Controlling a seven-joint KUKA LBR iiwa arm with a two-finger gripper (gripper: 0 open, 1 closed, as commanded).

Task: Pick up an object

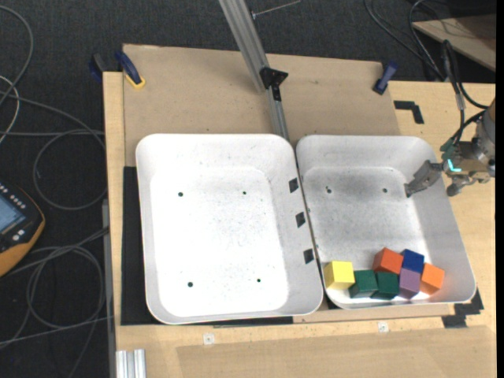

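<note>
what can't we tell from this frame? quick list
- Pincer, camera view: partly visible at the right bin's rim; whether it is open or shut is too small and blurred to judge.
- Arm: cut off by the right edge of the view.
- Blocks in the right bin's near corner: packed together, so the exact count and the hidden faces are unclear; the purple block covers part of its neighbours.

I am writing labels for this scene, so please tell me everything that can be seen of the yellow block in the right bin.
The yellow block is a small cube with a plain, matte surface, possibly painted wood or foam. It sits flat on the floor of the right bin, near the front left corner. It is the leftmost of the cluster of blocks, and the dark green block lies right beside it, seemingly touching.
</note>
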